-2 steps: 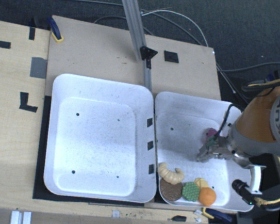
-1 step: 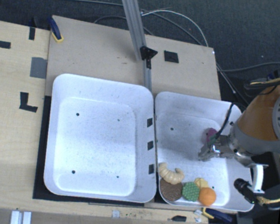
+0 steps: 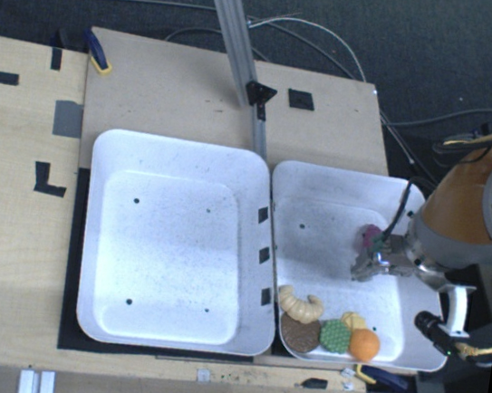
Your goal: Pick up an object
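When choosing what to grasp, take the small pink object point(image 3: 370, 233), lying in the right bin point(image 3: 339, 188) close to its right edge, about halfway between the far edge and the near edge. Just beside it, on the near side, hangs the gripper point(image 3: 367, 266), low over the bin floor. Impossible to tell whether open or closed: too dark and too small in the camera view, so no claim of a hold here.

For a good grasp, first centre above the pink object and not beside it. Then descend straight, slowly, until almost at the floor, and close only there. Avoid pushing the object toward the right wall, where probably too little room for a clean closing. After closing, lift a little and check for something pink in the gripper before going higher.

As a second choice, consider the group along the near edge of the same bin: a cream curved piece point(image 3: 300, 305), a brown round piece point(image 3: 301, 336), a green piece point(image 3: 334, 335) and an orange ball point(image 3: 365, 345) toward the near right corner. Packed closely there, touching or almost touching, so probably harder to take one alone without disturbing the neighbours. Better to start with the pink one, well apart from them.
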Robot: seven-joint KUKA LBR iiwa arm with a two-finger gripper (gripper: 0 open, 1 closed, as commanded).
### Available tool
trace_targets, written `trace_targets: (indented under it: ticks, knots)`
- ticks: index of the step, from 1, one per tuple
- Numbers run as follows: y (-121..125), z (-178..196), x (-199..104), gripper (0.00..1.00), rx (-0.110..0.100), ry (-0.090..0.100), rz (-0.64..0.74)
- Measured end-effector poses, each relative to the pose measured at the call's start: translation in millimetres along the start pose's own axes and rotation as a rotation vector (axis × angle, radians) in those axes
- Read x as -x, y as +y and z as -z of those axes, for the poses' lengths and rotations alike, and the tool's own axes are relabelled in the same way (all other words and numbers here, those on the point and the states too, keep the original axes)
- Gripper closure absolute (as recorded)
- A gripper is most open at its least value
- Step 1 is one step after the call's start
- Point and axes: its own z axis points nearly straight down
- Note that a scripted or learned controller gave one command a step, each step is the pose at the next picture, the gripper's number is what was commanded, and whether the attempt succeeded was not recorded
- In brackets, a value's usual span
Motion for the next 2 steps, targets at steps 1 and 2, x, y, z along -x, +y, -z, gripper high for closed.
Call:
trace_targets:
  ticks: [1, 2]
  knots:
    - [0, 9, 0, 1.00, -0.001, 0.000, 0.000]
    - [0, 20, 0, 1.00, -0.001, 0.001, 0.000]
